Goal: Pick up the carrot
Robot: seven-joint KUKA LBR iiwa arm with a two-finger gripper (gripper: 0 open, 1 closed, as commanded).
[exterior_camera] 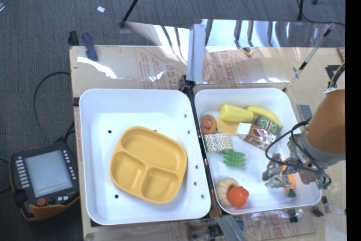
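Tomato (238, 196) sits at right bin (282, 96) front wall, beside a bread roll (225, 187). Gripper (285, 178) is down by bin's right-front corner, fingers closed around something orange w/ green tip, apparently the carrot (290, 183). Best approach: lift straight up, slowly, keeping grip centred, clear of bin wall.

Two bins sit side by side. The left bin (96, 121) holds a tray (148, 163) near its middle. In the right bin (282, 96), a corn cob (236, 113) and banana (265, 114) lie at the back, a donut (209, 123) left of them, a packet (217, 143) and pea pods (233, 158) mid-bin, a tomato (238, 196) in front; the gripper (285, 176) hangs over a carrot (290, 183) at the front right
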